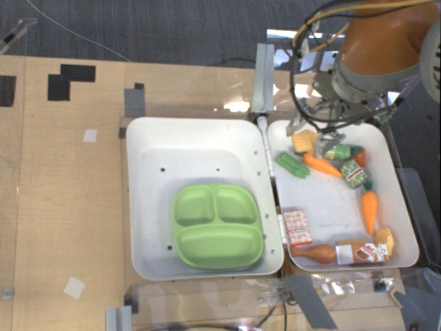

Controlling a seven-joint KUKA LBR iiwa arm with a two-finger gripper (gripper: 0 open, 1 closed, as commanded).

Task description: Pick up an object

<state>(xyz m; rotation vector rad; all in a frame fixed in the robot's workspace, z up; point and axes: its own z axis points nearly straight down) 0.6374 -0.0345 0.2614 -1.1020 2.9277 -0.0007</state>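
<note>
1. Jaws (329,131) sit low at the back of the right white plastic bin (400,185), over a tight cluster; released or clenched, cannot tell, the wrist hides them.
2. Nearest targets: tan cracker-like block (304,141) just left of the jaws, green-and-white can (337,152) just below them, orange plastic carrot (324,165) a bit lower.
3. Risk: crowding could mean a pinch on two items or a nudge with no grasp.
4. Risk: a rounded can or tapered carrot may squirt out on closing.
</note>
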